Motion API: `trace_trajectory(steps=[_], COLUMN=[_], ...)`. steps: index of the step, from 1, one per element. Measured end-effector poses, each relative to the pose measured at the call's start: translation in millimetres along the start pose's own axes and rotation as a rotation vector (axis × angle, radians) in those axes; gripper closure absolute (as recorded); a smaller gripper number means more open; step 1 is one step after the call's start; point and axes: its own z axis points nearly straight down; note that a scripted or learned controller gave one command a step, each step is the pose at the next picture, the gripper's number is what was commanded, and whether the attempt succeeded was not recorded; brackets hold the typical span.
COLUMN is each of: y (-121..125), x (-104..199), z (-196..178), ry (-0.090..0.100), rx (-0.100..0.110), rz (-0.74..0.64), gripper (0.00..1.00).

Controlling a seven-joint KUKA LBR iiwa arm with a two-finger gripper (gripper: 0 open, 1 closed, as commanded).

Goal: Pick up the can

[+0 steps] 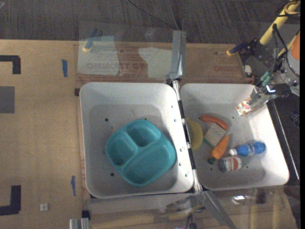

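Gripper (251, 102) over far right edge of right bin (279, 149), finger state: cannot tell. Can (230, 164) lies on side at near part of that bin, just beside blue bottle (248, 149) and carrot (220, 148). Teal plate (141, 151) in left bin (95, 123).

No legible text or labels

The can (230, 164) is lying on its side in the right bin (274, 175), near the front wall. It is small, with a white and red label (the text is too blurred to read) and grey metal ends.
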Motion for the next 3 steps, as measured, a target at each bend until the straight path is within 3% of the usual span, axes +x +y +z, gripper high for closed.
trace_trajectory(steps=[1, 2, 3], y=[-55.1, 31.1, 31.1], x=[56.7, 25.6, 25.5], z=[45.8, 18.3, 18.4], ry=[0.001, -0.003, -0.003], rx=[0.000, -0.005, -0.005], rz=[-0.286, -0.174, -0.174], gripper=[1.00, 1.00, 0.00])
